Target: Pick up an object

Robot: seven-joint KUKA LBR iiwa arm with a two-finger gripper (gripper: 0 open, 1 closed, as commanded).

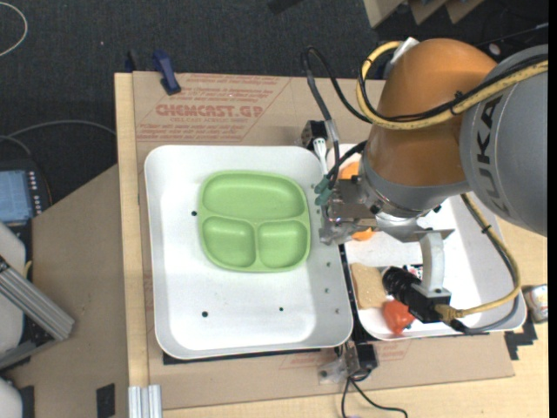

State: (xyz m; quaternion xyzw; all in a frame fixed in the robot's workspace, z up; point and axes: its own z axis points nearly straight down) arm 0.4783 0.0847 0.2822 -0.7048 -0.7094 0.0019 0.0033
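Orange object [363, 231] peeks out by the left wall of the right bin [470, 255] | gripper [335, 209] hangs just left of it, over the bins' divide | open or closed: cannot tell | small rightward shift needed, I reckon

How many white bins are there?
2. The left bin holds a green plate; the right bin sits beside it, partly covered by the arm. No third seems hidden.

Robotics lab: KUKA arm [426, 129], cardboard-topped bench [209, 103], loose cables [318, 90].
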